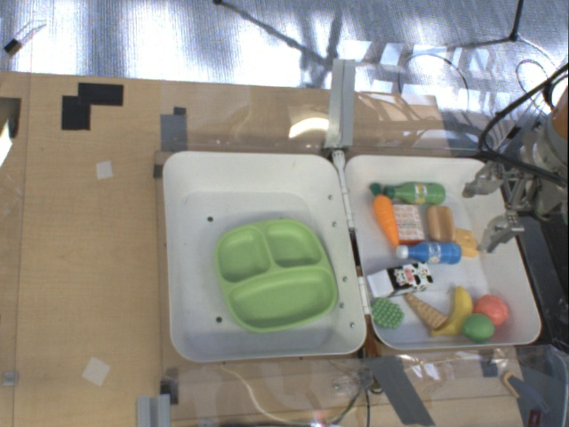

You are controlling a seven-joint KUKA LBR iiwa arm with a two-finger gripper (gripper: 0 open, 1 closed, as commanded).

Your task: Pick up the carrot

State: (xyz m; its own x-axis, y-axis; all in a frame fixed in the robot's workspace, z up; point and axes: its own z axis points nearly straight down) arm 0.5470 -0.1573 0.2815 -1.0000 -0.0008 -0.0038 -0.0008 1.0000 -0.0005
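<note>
While you look at the right bin, you find the carrot near its left wall, lying along that wall with the green top toward the far side; it touches or almost touches the red-and-white box on its right, and the green bottle lies just beyond its top. This crowding matters; the side toward the wall looks more free than the side toward the box, so you may judge that a finger has little room between carrot and box.

You see the gripper at the right edge of the same bin, well apart from the carrot; its two fingers stand spread, with open space between them, and nothing is between them. It seems to hang above the bin and not among the toys, probably because the reach is not yet begun.

Between gripper and carrot lie the bread roll, the blue bottle and the box; so, in my judgement, you should expect the arm to travel above them and then come down, with the fingers across the short width of the carrot. The left bin holds a green plate; it has no part in this pick. The task, as I judge, is at its start; the carrot is not yet lifted.
</note>
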